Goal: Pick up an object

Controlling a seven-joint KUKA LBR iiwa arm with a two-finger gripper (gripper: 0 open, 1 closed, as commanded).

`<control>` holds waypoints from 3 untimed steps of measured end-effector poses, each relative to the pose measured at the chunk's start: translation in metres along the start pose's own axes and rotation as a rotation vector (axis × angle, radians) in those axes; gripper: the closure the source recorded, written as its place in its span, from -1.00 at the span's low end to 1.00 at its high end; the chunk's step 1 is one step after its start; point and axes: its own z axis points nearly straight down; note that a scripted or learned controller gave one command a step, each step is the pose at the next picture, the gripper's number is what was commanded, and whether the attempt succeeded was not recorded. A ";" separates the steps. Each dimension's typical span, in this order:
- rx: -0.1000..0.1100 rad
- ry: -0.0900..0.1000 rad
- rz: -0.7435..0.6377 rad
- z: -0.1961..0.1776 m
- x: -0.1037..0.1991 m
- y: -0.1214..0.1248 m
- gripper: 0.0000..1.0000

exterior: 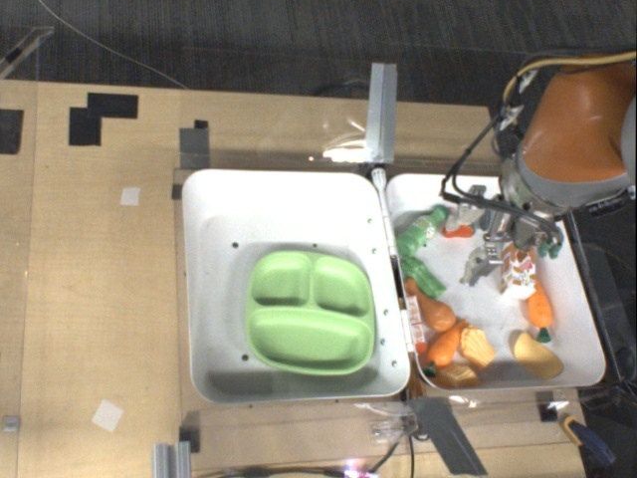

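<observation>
Your fingers (pixel 485 264) hang low inside the right bin (pixel 587 352), spread apart with nothing between them, over bare white floor. Just beside them on the arm's side sits a white-and-red packet (pixel 518 270), with an orange carrot (pixel 538 309) touching its lower end. Toward the left bin (pixel 204 267) from the fingers lie green leafy pieces (pixel 416 242) and a small red item (pixel 457 232). Nearer the front wall, below the fingers, you have an orange cluster (pixel 445 332) and a yellow piece (pixel 536 355). The left bin holds a green divided tray (pixel 311 312), well apart from the fingers.
</observation>
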 end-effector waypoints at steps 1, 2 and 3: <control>0.002 -0.008 0.057 0.109 0.043 -0.028 -1.00; 0.001 -0.005 0.096 0.113 -0.058 -0.056 -1.00; 0.003 -0.004 0.137 0.111 0.009 -0.091 -1.00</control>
